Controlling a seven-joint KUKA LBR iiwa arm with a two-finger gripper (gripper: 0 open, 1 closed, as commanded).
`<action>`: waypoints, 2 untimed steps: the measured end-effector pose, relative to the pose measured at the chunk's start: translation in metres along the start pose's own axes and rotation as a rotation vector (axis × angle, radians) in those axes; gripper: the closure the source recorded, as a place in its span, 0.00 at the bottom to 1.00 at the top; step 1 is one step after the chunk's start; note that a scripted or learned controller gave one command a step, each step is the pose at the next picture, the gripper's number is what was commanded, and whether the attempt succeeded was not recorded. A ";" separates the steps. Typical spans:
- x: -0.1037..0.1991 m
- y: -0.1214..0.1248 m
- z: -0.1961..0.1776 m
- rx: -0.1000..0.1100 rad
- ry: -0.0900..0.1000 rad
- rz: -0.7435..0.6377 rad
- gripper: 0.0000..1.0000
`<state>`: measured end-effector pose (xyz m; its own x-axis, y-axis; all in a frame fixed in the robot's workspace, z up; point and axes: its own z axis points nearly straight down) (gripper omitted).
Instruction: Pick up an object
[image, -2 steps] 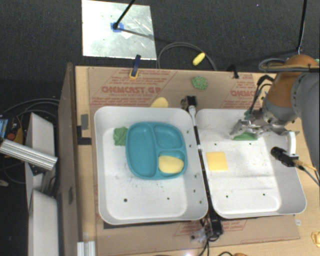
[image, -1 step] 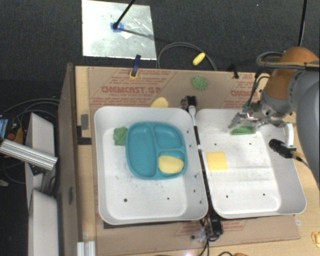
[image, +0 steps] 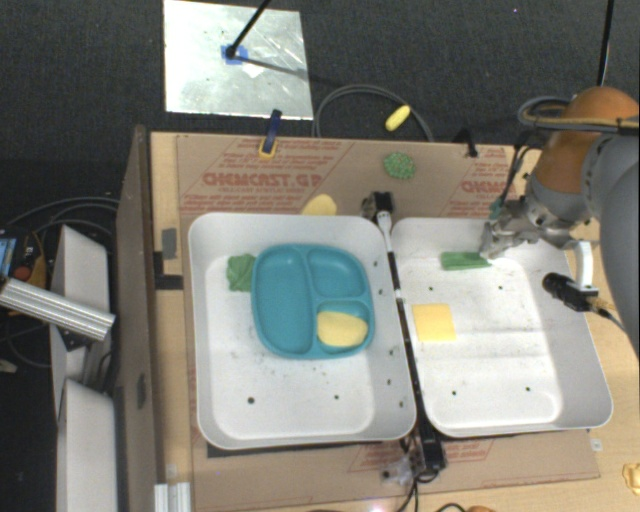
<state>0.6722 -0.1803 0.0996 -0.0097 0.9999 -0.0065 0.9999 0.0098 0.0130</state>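
1. Camera view, the right bin: The arm comes in from the right. Its hand is low, at the back of this bin. The hand is right at the right end of a small flat green piece. I cannot tell if the hand is spread or pressed together, because it is too small and dark here. I also cannot tell if it is touching the green piece or just beside it.

2. Same view, more of the right bin: The green piece lies flat on the bin floor. It does not look lifted. A flat yellow square lies near the left wall, apart from the hand.

3. Same view, the left bin: A blue tray sits here with a yellow lump in one of its parts. A green leafy bit touches the tray's left edge. The hand is well away from all of these.

4. How far along: I think the reach is done and the green piece is the likely pick. The grab and the lift are not yet done.
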 end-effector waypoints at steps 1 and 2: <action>0.001 0.000 0.001 0.002 0.000 -0.003 0.00; 0.070 -0.001 0.013 0.008 0.005 0.000 0.00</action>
<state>0.6704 -0.1104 0.0859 -0.0100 0.9999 -0.0010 0.9999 0.0100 0.0050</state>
